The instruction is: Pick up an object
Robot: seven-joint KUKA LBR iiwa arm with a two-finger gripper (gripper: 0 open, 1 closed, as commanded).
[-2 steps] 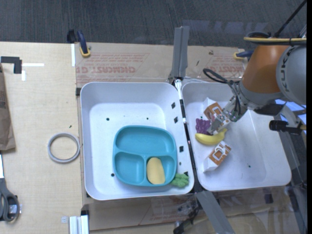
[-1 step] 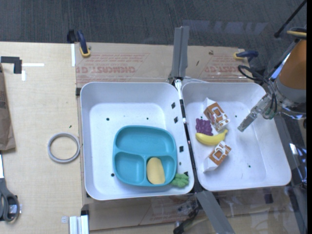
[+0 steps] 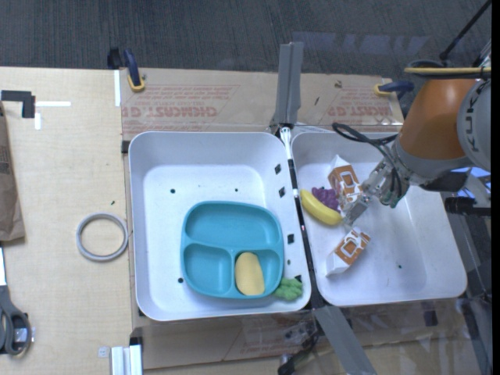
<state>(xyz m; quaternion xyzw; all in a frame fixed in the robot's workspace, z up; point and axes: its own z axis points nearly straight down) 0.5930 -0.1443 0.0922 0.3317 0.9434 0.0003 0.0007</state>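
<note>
The right bin [image 3: 422, 280] holds a yellow banana [image 3: 320, 208], a purple bunch of grapes [image 3: 326, 196], an orange-and-white snack packet [image 3: 343, 181] and a second such packet [image 3: 351, 248]. My gripper [image 3: 359, 204] hangs low in this bin, reaching in from the right. It sits just right of the banana and grapes, between the two packets, and partly covers the lower right edge of the upper packet. Nothing is visibly lifted off the bin floor.
The left bin [image 3: 156, 209] holds a blue divided plate [image 3: 226, 237] with a yellow oval item [image 3: 250, 274] in one compartment, and a green item [image 3: 289, 289] lies at the plate's corner. A tape ring [image 3: 102, 236] and scissors [image 3: 12, 328] lie on the bench at left.
</note>
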